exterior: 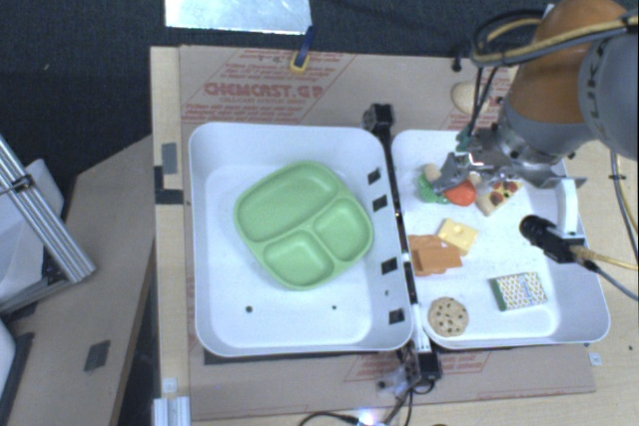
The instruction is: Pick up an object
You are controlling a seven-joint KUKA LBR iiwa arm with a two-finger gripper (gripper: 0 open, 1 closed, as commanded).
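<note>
Camera view: left bin [215, 314] holds a green tray [303, 223]; right bin [579, 319] holds a cookie [448, 316]; end effector [461, 173] state unclear.

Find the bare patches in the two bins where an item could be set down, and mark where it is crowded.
Free: the right bin's floor between cookie and patterned block; the left bin's floor around the green tray. Crowded: the right bin's far end, where the gripper hangs over clustered toy food.
</note>
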